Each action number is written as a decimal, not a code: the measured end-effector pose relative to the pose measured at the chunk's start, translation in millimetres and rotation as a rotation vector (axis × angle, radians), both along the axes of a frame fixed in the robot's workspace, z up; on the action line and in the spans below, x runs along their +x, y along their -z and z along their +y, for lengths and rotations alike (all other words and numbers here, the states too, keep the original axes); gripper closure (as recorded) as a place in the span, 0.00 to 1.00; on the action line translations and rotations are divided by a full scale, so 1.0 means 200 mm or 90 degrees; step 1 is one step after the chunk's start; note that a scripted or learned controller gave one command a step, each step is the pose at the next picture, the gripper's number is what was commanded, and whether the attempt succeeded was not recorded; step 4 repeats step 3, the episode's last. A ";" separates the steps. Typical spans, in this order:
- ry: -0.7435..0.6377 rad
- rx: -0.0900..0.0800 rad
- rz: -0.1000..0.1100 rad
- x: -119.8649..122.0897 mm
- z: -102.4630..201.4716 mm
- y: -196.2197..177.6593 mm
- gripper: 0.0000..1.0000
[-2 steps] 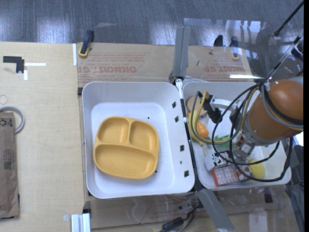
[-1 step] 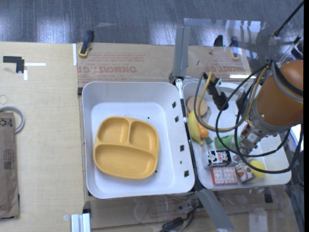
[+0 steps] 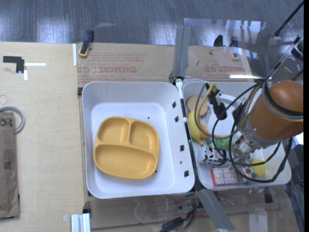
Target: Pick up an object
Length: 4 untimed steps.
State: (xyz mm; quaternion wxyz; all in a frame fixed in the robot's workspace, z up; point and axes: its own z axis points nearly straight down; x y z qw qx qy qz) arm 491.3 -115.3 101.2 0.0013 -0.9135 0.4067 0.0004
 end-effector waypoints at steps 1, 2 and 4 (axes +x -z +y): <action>-0.125 0.001 0.001 0.00 0.12 0.05 1.00; -0.205 0.001 0.001 -0.02 0.10 0.05 1.00; -0.300 0.002 0.002 -0.04 0.12 0.04 1.00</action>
